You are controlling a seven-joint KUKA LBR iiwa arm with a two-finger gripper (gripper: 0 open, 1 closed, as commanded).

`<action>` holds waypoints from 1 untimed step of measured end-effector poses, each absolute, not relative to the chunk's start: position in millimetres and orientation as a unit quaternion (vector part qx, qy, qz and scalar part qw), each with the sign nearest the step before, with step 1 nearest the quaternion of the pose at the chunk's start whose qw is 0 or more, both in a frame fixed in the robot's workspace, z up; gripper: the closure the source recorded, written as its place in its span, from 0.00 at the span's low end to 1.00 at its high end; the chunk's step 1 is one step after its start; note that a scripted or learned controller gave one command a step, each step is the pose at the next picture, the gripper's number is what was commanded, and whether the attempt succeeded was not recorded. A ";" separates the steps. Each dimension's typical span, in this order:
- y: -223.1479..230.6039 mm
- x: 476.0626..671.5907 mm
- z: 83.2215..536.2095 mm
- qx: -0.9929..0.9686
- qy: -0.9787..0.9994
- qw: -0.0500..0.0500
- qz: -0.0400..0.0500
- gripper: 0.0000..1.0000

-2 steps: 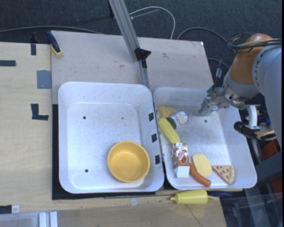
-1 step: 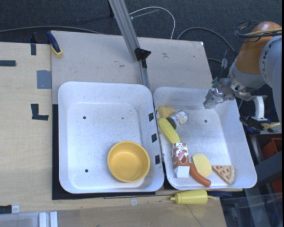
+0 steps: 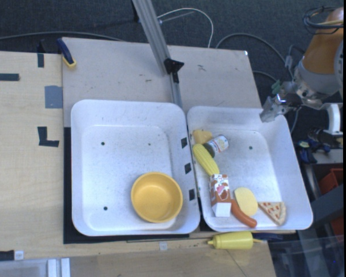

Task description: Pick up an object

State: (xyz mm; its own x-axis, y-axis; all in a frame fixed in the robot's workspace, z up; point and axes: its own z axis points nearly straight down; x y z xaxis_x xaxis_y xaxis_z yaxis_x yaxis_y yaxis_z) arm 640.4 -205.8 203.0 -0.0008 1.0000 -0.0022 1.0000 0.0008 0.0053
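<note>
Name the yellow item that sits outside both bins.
The yellow squeeze bottle, lying on the bench edge below the right bin; the bowl and corn lie in bins.

One fixed camera looks down on me from above, tilted at a slant and set far enough back to take in the whole table [image 3: 132, 68] and both white bins [image 3: 81, 154]. My arm [image 3: 323, 56] comes in from the picture's right edge.
</note>
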 end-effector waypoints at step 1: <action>-205.5 641.0 219.7 0.707 0.708 0.001 0.000 1.00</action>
